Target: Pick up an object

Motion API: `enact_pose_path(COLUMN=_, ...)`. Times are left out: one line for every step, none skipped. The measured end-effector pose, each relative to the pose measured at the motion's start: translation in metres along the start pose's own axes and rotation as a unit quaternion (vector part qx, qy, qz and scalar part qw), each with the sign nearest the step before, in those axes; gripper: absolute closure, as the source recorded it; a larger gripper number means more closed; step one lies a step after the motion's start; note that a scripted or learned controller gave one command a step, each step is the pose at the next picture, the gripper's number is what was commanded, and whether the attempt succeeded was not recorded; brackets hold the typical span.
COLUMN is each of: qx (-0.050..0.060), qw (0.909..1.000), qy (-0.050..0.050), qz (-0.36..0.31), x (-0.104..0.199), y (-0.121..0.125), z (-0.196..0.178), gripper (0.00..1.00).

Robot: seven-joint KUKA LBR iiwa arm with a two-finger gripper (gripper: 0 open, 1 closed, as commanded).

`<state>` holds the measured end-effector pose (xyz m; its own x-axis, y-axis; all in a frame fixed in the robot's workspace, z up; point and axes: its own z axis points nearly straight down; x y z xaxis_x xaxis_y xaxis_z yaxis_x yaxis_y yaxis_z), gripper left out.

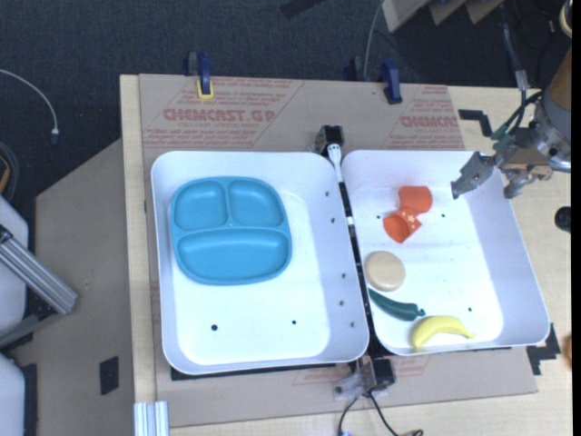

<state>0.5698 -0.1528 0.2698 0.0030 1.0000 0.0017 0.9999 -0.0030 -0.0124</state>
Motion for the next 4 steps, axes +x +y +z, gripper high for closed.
enact_pose_path(qx=-0.007, qw=1.0000, qy=-0.001, qz=-0.002, x=0.001, y=0.002, z=-0.007, gripper=0.00)
enact_pose_path(qx=-0.004, qw=1.0000, qy=0.000, qz=-0.001, x=0.001, y=0.008, z=0.054, gripper=0.00)
enact_pose_path(qx=-0.004, qw=1.0000, qy=0.000, qz=-0.001, x=0.001, y=-0.001, z=0.103, gripper=0.00)
enact_pose_path(qx=-0.004, qw=1.0000, qy=0.000, qz=-0.002, x=0.005, y=0.006, z=0.163, gripper=0.00)
